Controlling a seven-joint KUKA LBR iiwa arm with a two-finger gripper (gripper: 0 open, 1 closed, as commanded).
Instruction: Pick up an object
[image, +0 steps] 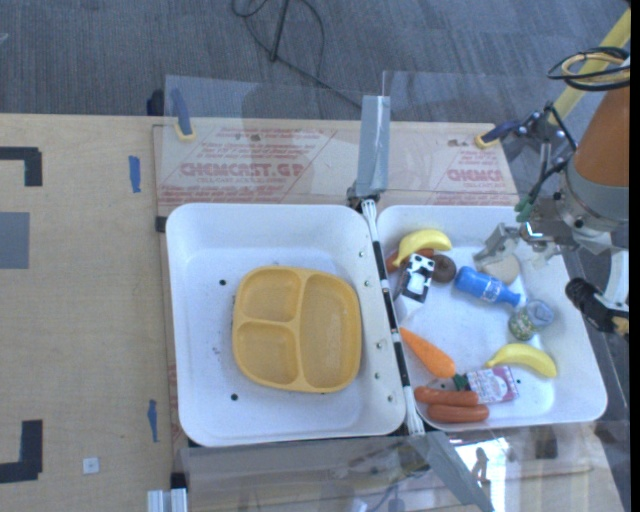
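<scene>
Here the claw (503, 243) hangs over the right bin (585, 400); grip state unreadable. Risk: the blue bottle (487, 288) rolls away, crowded by the banana (423, 243).

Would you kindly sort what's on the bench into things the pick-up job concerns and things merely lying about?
Job:
- gripper
- blue bottle
- two bananas
- carrot
- sausages
- right bin

Lying about:
- yellow divided plate
- left bin
- blue tape marks

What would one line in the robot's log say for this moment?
arm: over right bin's far edge | gripper: above blue bottle, holding nothing seen | left bin: yellow tray | pick: not yet done
</scene>
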